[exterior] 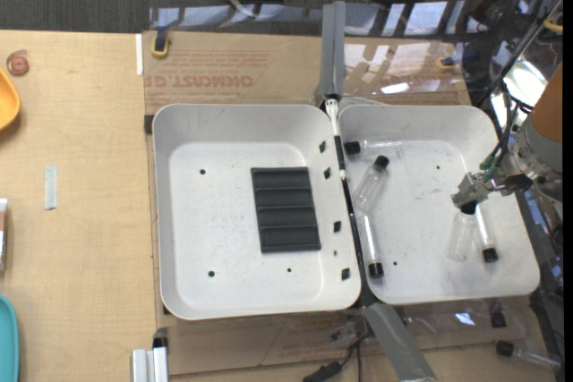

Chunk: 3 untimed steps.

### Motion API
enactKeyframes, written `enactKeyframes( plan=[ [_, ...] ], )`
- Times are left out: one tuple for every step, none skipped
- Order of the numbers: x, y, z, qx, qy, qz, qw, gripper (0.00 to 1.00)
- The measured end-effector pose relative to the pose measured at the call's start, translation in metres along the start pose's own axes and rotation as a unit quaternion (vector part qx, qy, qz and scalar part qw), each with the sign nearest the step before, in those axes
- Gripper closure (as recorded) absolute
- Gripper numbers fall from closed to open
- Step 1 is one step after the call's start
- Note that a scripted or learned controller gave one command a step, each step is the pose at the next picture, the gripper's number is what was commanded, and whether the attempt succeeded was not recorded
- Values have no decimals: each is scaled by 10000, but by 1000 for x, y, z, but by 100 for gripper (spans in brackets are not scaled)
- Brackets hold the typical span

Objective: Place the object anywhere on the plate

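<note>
The claw (467, 195) hangs low over the right bin (421, 286), far to the right of the black ribbed plate (286, 209) and about level with the plate's middle. It is small and partly lost against wiring, so I cannot tell whether it is open or closed, or whether it grips anything.

The plate lies flat in the middle of the left bin (179, 282), its ribs running across it. Nothing rests on it.

The objects are clear tubes with black caps, all in the right bin and all off the plate. Nearest the plate's right side is a long tube (368, 239) lying close to the wall between the bins, cap towards the plate's lower end. A shorter tube (371, 182) lies just above it, level with the plate's upper half. A third tube (387, 145) sits higher than the plate's top edge. Farthest from the plate, just below the claw, a capped tube (483, 235) lies slanted with its cap at the lower end. A fainter clear tube (459, 241) lies just beside it, on the side nearer the plate.
</note>
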<state>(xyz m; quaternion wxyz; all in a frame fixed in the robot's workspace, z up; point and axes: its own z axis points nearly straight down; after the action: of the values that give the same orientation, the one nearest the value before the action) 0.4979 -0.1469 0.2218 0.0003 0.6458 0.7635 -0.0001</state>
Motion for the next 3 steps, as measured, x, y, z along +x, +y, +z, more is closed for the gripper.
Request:
enactKeyframes(
  plan=[
    [83, -7, 31, 14, 8, -1659, 9861, 100],
    [141, 84, -59, 4, -2, -2023, 9793, 100],
    [188, 87, 15, 15, 4, -2876, 9577, 100]
  ],
)
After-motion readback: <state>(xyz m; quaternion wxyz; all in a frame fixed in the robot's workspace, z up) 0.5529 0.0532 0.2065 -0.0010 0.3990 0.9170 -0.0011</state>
